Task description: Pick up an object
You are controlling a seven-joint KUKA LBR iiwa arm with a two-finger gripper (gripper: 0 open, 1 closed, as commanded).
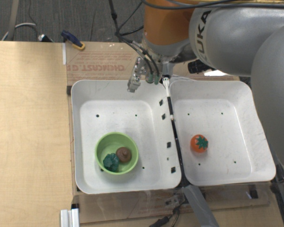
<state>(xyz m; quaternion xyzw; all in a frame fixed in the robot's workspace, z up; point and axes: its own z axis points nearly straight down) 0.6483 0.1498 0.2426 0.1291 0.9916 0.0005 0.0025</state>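
gripper [132,85] at upper centre, over left bin's [85,98] far rim | jaws: state cannot tell | green bowl [116,153] lower-left of jaws, holding two small items | tomato [199,143] lower right, right bin [246,103]

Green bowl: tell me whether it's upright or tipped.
Upright: the green bowl sits open side up in the left bin, holding two small items.

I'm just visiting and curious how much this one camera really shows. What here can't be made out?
- Gripper: small in the camera view, so its fingers can't be judged.
- Arm: cut off by the top and right edges.
- Teal item and brown item in the green bowl: too small to identify.
- Right bin: its far edge is covered by the arm.
- Blue-handled tool: too small to name.
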